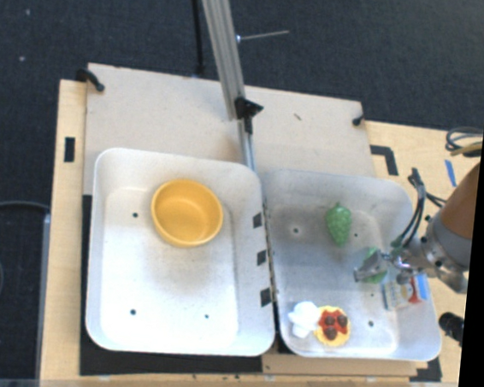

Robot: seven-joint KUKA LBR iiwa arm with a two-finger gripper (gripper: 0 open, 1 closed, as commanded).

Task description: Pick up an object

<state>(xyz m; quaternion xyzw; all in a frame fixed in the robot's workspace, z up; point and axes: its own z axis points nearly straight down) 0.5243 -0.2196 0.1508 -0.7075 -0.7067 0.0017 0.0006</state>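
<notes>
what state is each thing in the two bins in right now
yellow bowl: upright, mouth up, in the left bin
green object: lying loose in the right bin
white and red object: resting at the right bin's near edge
gripper: low over the right bin

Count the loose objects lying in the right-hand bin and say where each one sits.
3. A green object lies near the bin's far middle; a white object and a round red-topped toy food item sit side by side at the near edge. The arm's end may hide more.
</notes>
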